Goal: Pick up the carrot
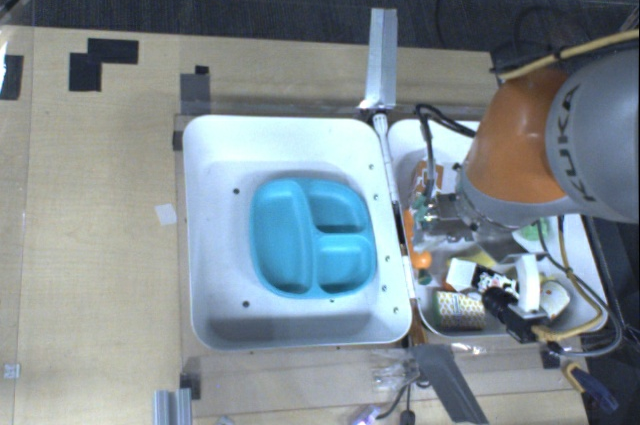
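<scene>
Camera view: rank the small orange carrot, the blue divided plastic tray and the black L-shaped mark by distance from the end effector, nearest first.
1. Small orange carrot, right bin, just below the end effector.
2. Blue divided plastic tray, middle of left bin.
3. Black L-shaped mark, bench's far upper left.

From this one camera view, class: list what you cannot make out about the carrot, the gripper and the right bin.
1. Carrot: a small orange bit shows at the right bin's left wall; the arm covers the rest, so its identity is uncertain.
2. Gripper: fingers lost among cables and the wrist; grasp unreadable.
3. Right bin: mostly under the arm.
4. Small objects near its front: too small and jumbled to identify.
</scene>
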`<state>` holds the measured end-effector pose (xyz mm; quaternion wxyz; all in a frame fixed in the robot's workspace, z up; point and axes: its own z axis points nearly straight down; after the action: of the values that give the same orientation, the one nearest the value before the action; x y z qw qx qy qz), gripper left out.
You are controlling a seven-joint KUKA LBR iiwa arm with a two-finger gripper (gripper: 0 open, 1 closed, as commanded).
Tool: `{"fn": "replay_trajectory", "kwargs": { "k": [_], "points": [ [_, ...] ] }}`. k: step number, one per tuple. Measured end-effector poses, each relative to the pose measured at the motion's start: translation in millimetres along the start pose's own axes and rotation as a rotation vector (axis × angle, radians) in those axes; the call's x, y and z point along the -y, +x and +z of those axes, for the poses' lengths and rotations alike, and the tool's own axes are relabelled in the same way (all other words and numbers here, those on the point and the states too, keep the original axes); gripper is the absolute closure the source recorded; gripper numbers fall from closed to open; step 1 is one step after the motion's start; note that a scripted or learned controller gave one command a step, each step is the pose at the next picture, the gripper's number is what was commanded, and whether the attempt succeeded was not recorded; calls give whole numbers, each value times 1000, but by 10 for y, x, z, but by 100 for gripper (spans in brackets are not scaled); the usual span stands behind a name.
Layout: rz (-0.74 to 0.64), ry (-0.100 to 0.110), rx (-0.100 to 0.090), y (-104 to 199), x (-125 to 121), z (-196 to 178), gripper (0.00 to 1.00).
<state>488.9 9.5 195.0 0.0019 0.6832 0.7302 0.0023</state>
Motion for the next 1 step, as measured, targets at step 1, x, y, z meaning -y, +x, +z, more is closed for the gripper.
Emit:
{"fn": "replay_trajectory", "kwargs": {
  "k": [1],
  "points": [
    [-12,3,1,-393,-269,107,100]
  ]
}}
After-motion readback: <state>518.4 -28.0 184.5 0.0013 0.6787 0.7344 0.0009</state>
